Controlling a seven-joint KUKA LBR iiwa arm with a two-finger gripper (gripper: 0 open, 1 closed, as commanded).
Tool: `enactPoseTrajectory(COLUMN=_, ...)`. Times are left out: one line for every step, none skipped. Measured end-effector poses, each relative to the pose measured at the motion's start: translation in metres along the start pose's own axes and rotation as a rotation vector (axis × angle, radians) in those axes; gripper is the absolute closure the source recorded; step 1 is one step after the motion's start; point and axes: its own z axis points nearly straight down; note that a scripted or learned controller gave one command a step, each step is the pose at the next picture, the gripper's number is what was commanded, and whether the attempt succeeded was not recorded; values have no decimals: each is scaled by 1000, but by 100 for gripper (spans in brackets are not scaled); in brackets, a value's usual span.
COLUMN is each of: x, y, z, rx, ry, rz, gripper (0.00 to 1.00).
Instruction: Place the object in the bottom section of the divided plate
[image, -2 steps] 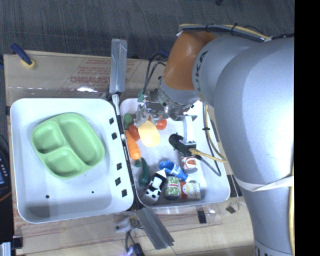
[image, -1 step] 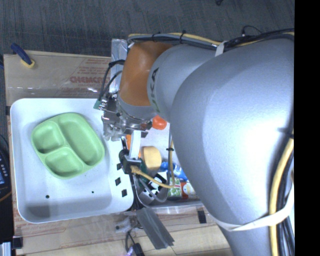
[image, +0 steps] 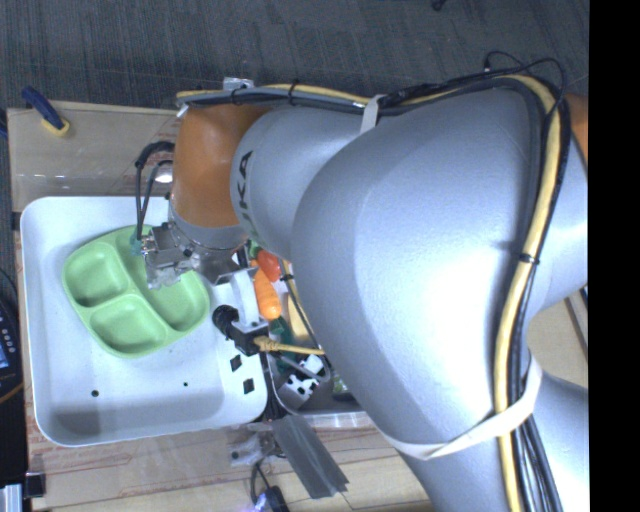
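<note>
Grey arm (image: 420, 260) fills frame right; my hand (image: 165, 255) sits over green divided plate (image: 120, 300) in left white bin (image: 60, 400). Grip state unclear. Carrot (image: 266, 290) lies center, right of plate.

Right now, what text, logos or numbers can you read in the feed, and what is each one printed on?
"KA": black letters, turned sideways, on the grey arm just past its orange band; the rest of the word is hidden.
Green divided plate: no markings.
White bin: no text.
</note>
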Motion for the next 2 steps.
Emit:
enactPoseTrajectory(x=-4, y=-40, z=32, rx=-12, ry=0, rz=64, gripper=100)
enactPoseTrajectory(x=-5, y=-38, z=30, rx=-17, ry=-1, rz=65, gripper=0)
